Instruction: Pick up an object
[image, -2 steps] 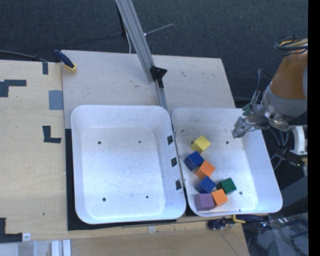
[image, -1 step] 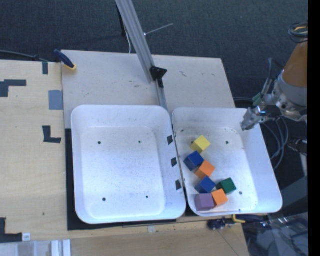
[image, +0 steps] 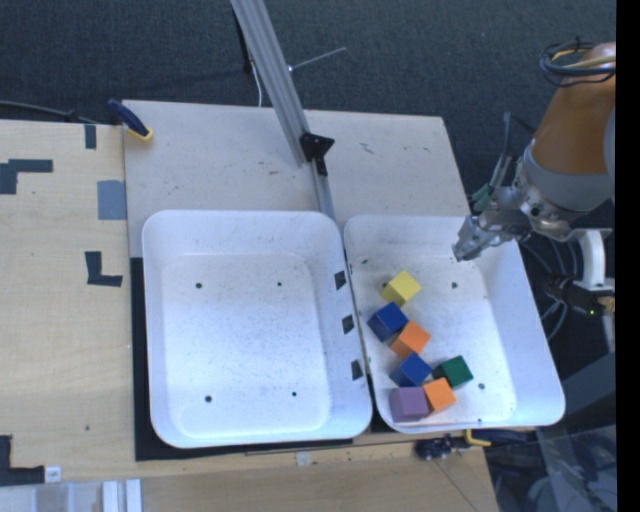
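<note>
while hand (image: 468, 247) hovers, yellow cube (image: 402, 288) sits corner-up, axisless.

Open floor spans the left bin (image: 240, 330); in the right bin (image: 500, 330), clustered blocks (image: 415, 350) crowd the left and near side, leaving the far and right floor clear.
</note>
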